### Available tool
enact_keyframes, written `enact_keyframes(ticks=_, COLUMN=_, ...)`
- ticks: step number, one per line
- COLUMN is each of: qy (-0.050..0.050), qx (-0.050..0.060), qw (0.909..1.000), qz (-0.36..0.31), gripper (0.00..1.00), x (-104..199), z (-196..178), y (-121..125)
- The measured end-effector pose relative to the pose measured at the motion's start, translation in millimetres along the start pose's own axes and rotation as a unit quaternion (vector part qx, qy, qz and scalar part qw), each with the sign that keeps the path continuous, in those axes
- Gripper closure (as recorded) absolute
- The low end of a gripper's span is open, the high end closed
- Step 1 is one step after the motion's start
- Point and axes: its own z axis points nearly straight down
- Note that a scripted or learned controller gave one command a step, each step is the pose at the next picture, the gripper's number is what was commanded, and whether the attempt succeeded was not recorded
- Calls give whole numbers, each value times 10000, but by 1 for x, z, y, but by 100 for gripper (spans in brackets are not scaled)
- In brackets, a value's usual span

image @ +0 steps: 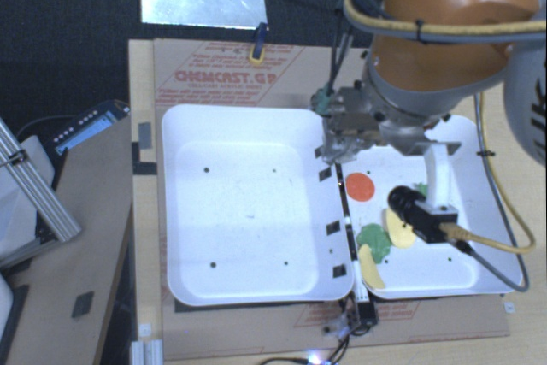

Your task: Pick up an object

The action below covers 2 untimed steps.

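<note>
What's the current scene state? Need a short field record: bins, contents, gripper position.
left bin: white, shallow, camera-left
right bin: white, partly under the arm
right bin contents: orange disc; green piece; pale yellow round piece; yellow curved piece
cluster: green and both yellow pieces close together, disc apart on the far side of them
gripper: above the seam between the bins, toward the far end
grasp: no held object can be confirmed

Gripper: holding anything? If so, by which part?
Cannot be told: the two-finger gripper hangs over the right white bin's left wall, tip obscured. The flat orange disc lies apart from it.
</note>
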Motion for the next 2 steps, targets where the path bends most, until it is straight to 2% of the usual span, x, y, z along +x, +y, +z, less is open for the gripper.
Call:
enact_keyframes(ticks=1, qy=-1, qx=-2, qw=10000, qz=9, gripper=100, x=9, z=-6, y=10)
enact_keyframes(ticks=2, qy=-1, qx=-14, qw=10000, qz=31, gripper=100, x=-6, z=-25, y=32)
